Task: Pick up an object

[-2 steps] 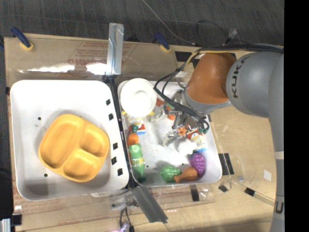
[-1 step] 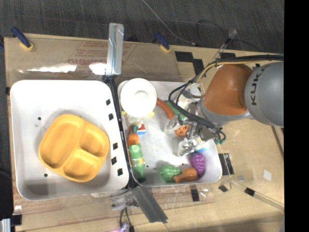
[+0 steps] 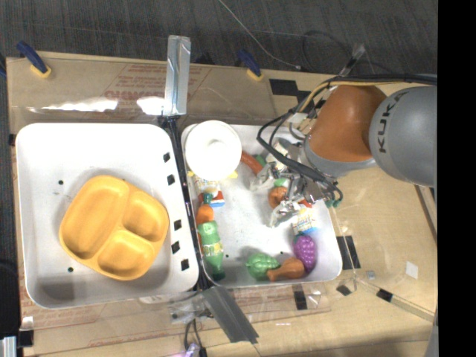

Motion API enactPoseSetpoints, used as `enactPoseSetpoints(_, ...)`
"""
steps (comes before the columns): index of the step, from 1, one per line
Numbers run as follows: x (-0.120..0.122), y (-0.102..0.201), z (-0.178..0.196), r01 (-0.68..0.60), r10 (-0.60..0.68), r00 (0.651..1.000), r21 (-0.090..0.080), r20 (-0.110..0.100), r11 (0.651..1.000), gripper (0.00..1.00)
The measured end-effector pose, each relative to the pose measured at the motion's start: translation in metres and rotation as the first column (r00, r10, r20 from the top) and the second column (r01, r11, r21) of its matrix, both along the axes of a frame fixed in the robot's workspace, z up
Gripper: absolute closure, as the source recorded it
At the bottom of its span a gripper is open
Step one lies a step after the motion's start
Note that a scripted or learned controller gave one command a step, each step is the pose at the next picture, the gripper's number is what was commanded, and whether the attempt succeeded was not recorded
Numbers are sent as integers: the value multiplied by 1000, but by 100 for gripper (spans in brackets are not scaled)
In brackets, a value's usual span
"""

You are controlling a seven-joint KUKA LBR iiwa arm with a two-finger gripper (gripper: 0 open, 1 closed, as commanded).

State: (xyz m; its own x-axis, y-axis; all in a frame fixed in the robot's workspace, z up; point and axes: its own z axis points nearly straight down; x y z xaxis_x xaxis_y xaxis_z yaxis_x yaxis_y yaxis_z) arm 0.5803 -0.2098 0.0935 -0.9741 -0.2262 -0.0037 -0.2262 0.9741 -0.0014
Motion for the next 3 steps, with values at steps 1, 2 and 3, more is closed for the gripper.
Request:
enactPoseSetpoints(1,-9,49,-2,102,-102,995,3,-4,995,0)
enactPoseSetpoints(2,-34,0,-1,143,-143,990,1,-4,990,0)
enactPoseSetpoints(3,7,0,0,105,-105,994,0,1,994,0)
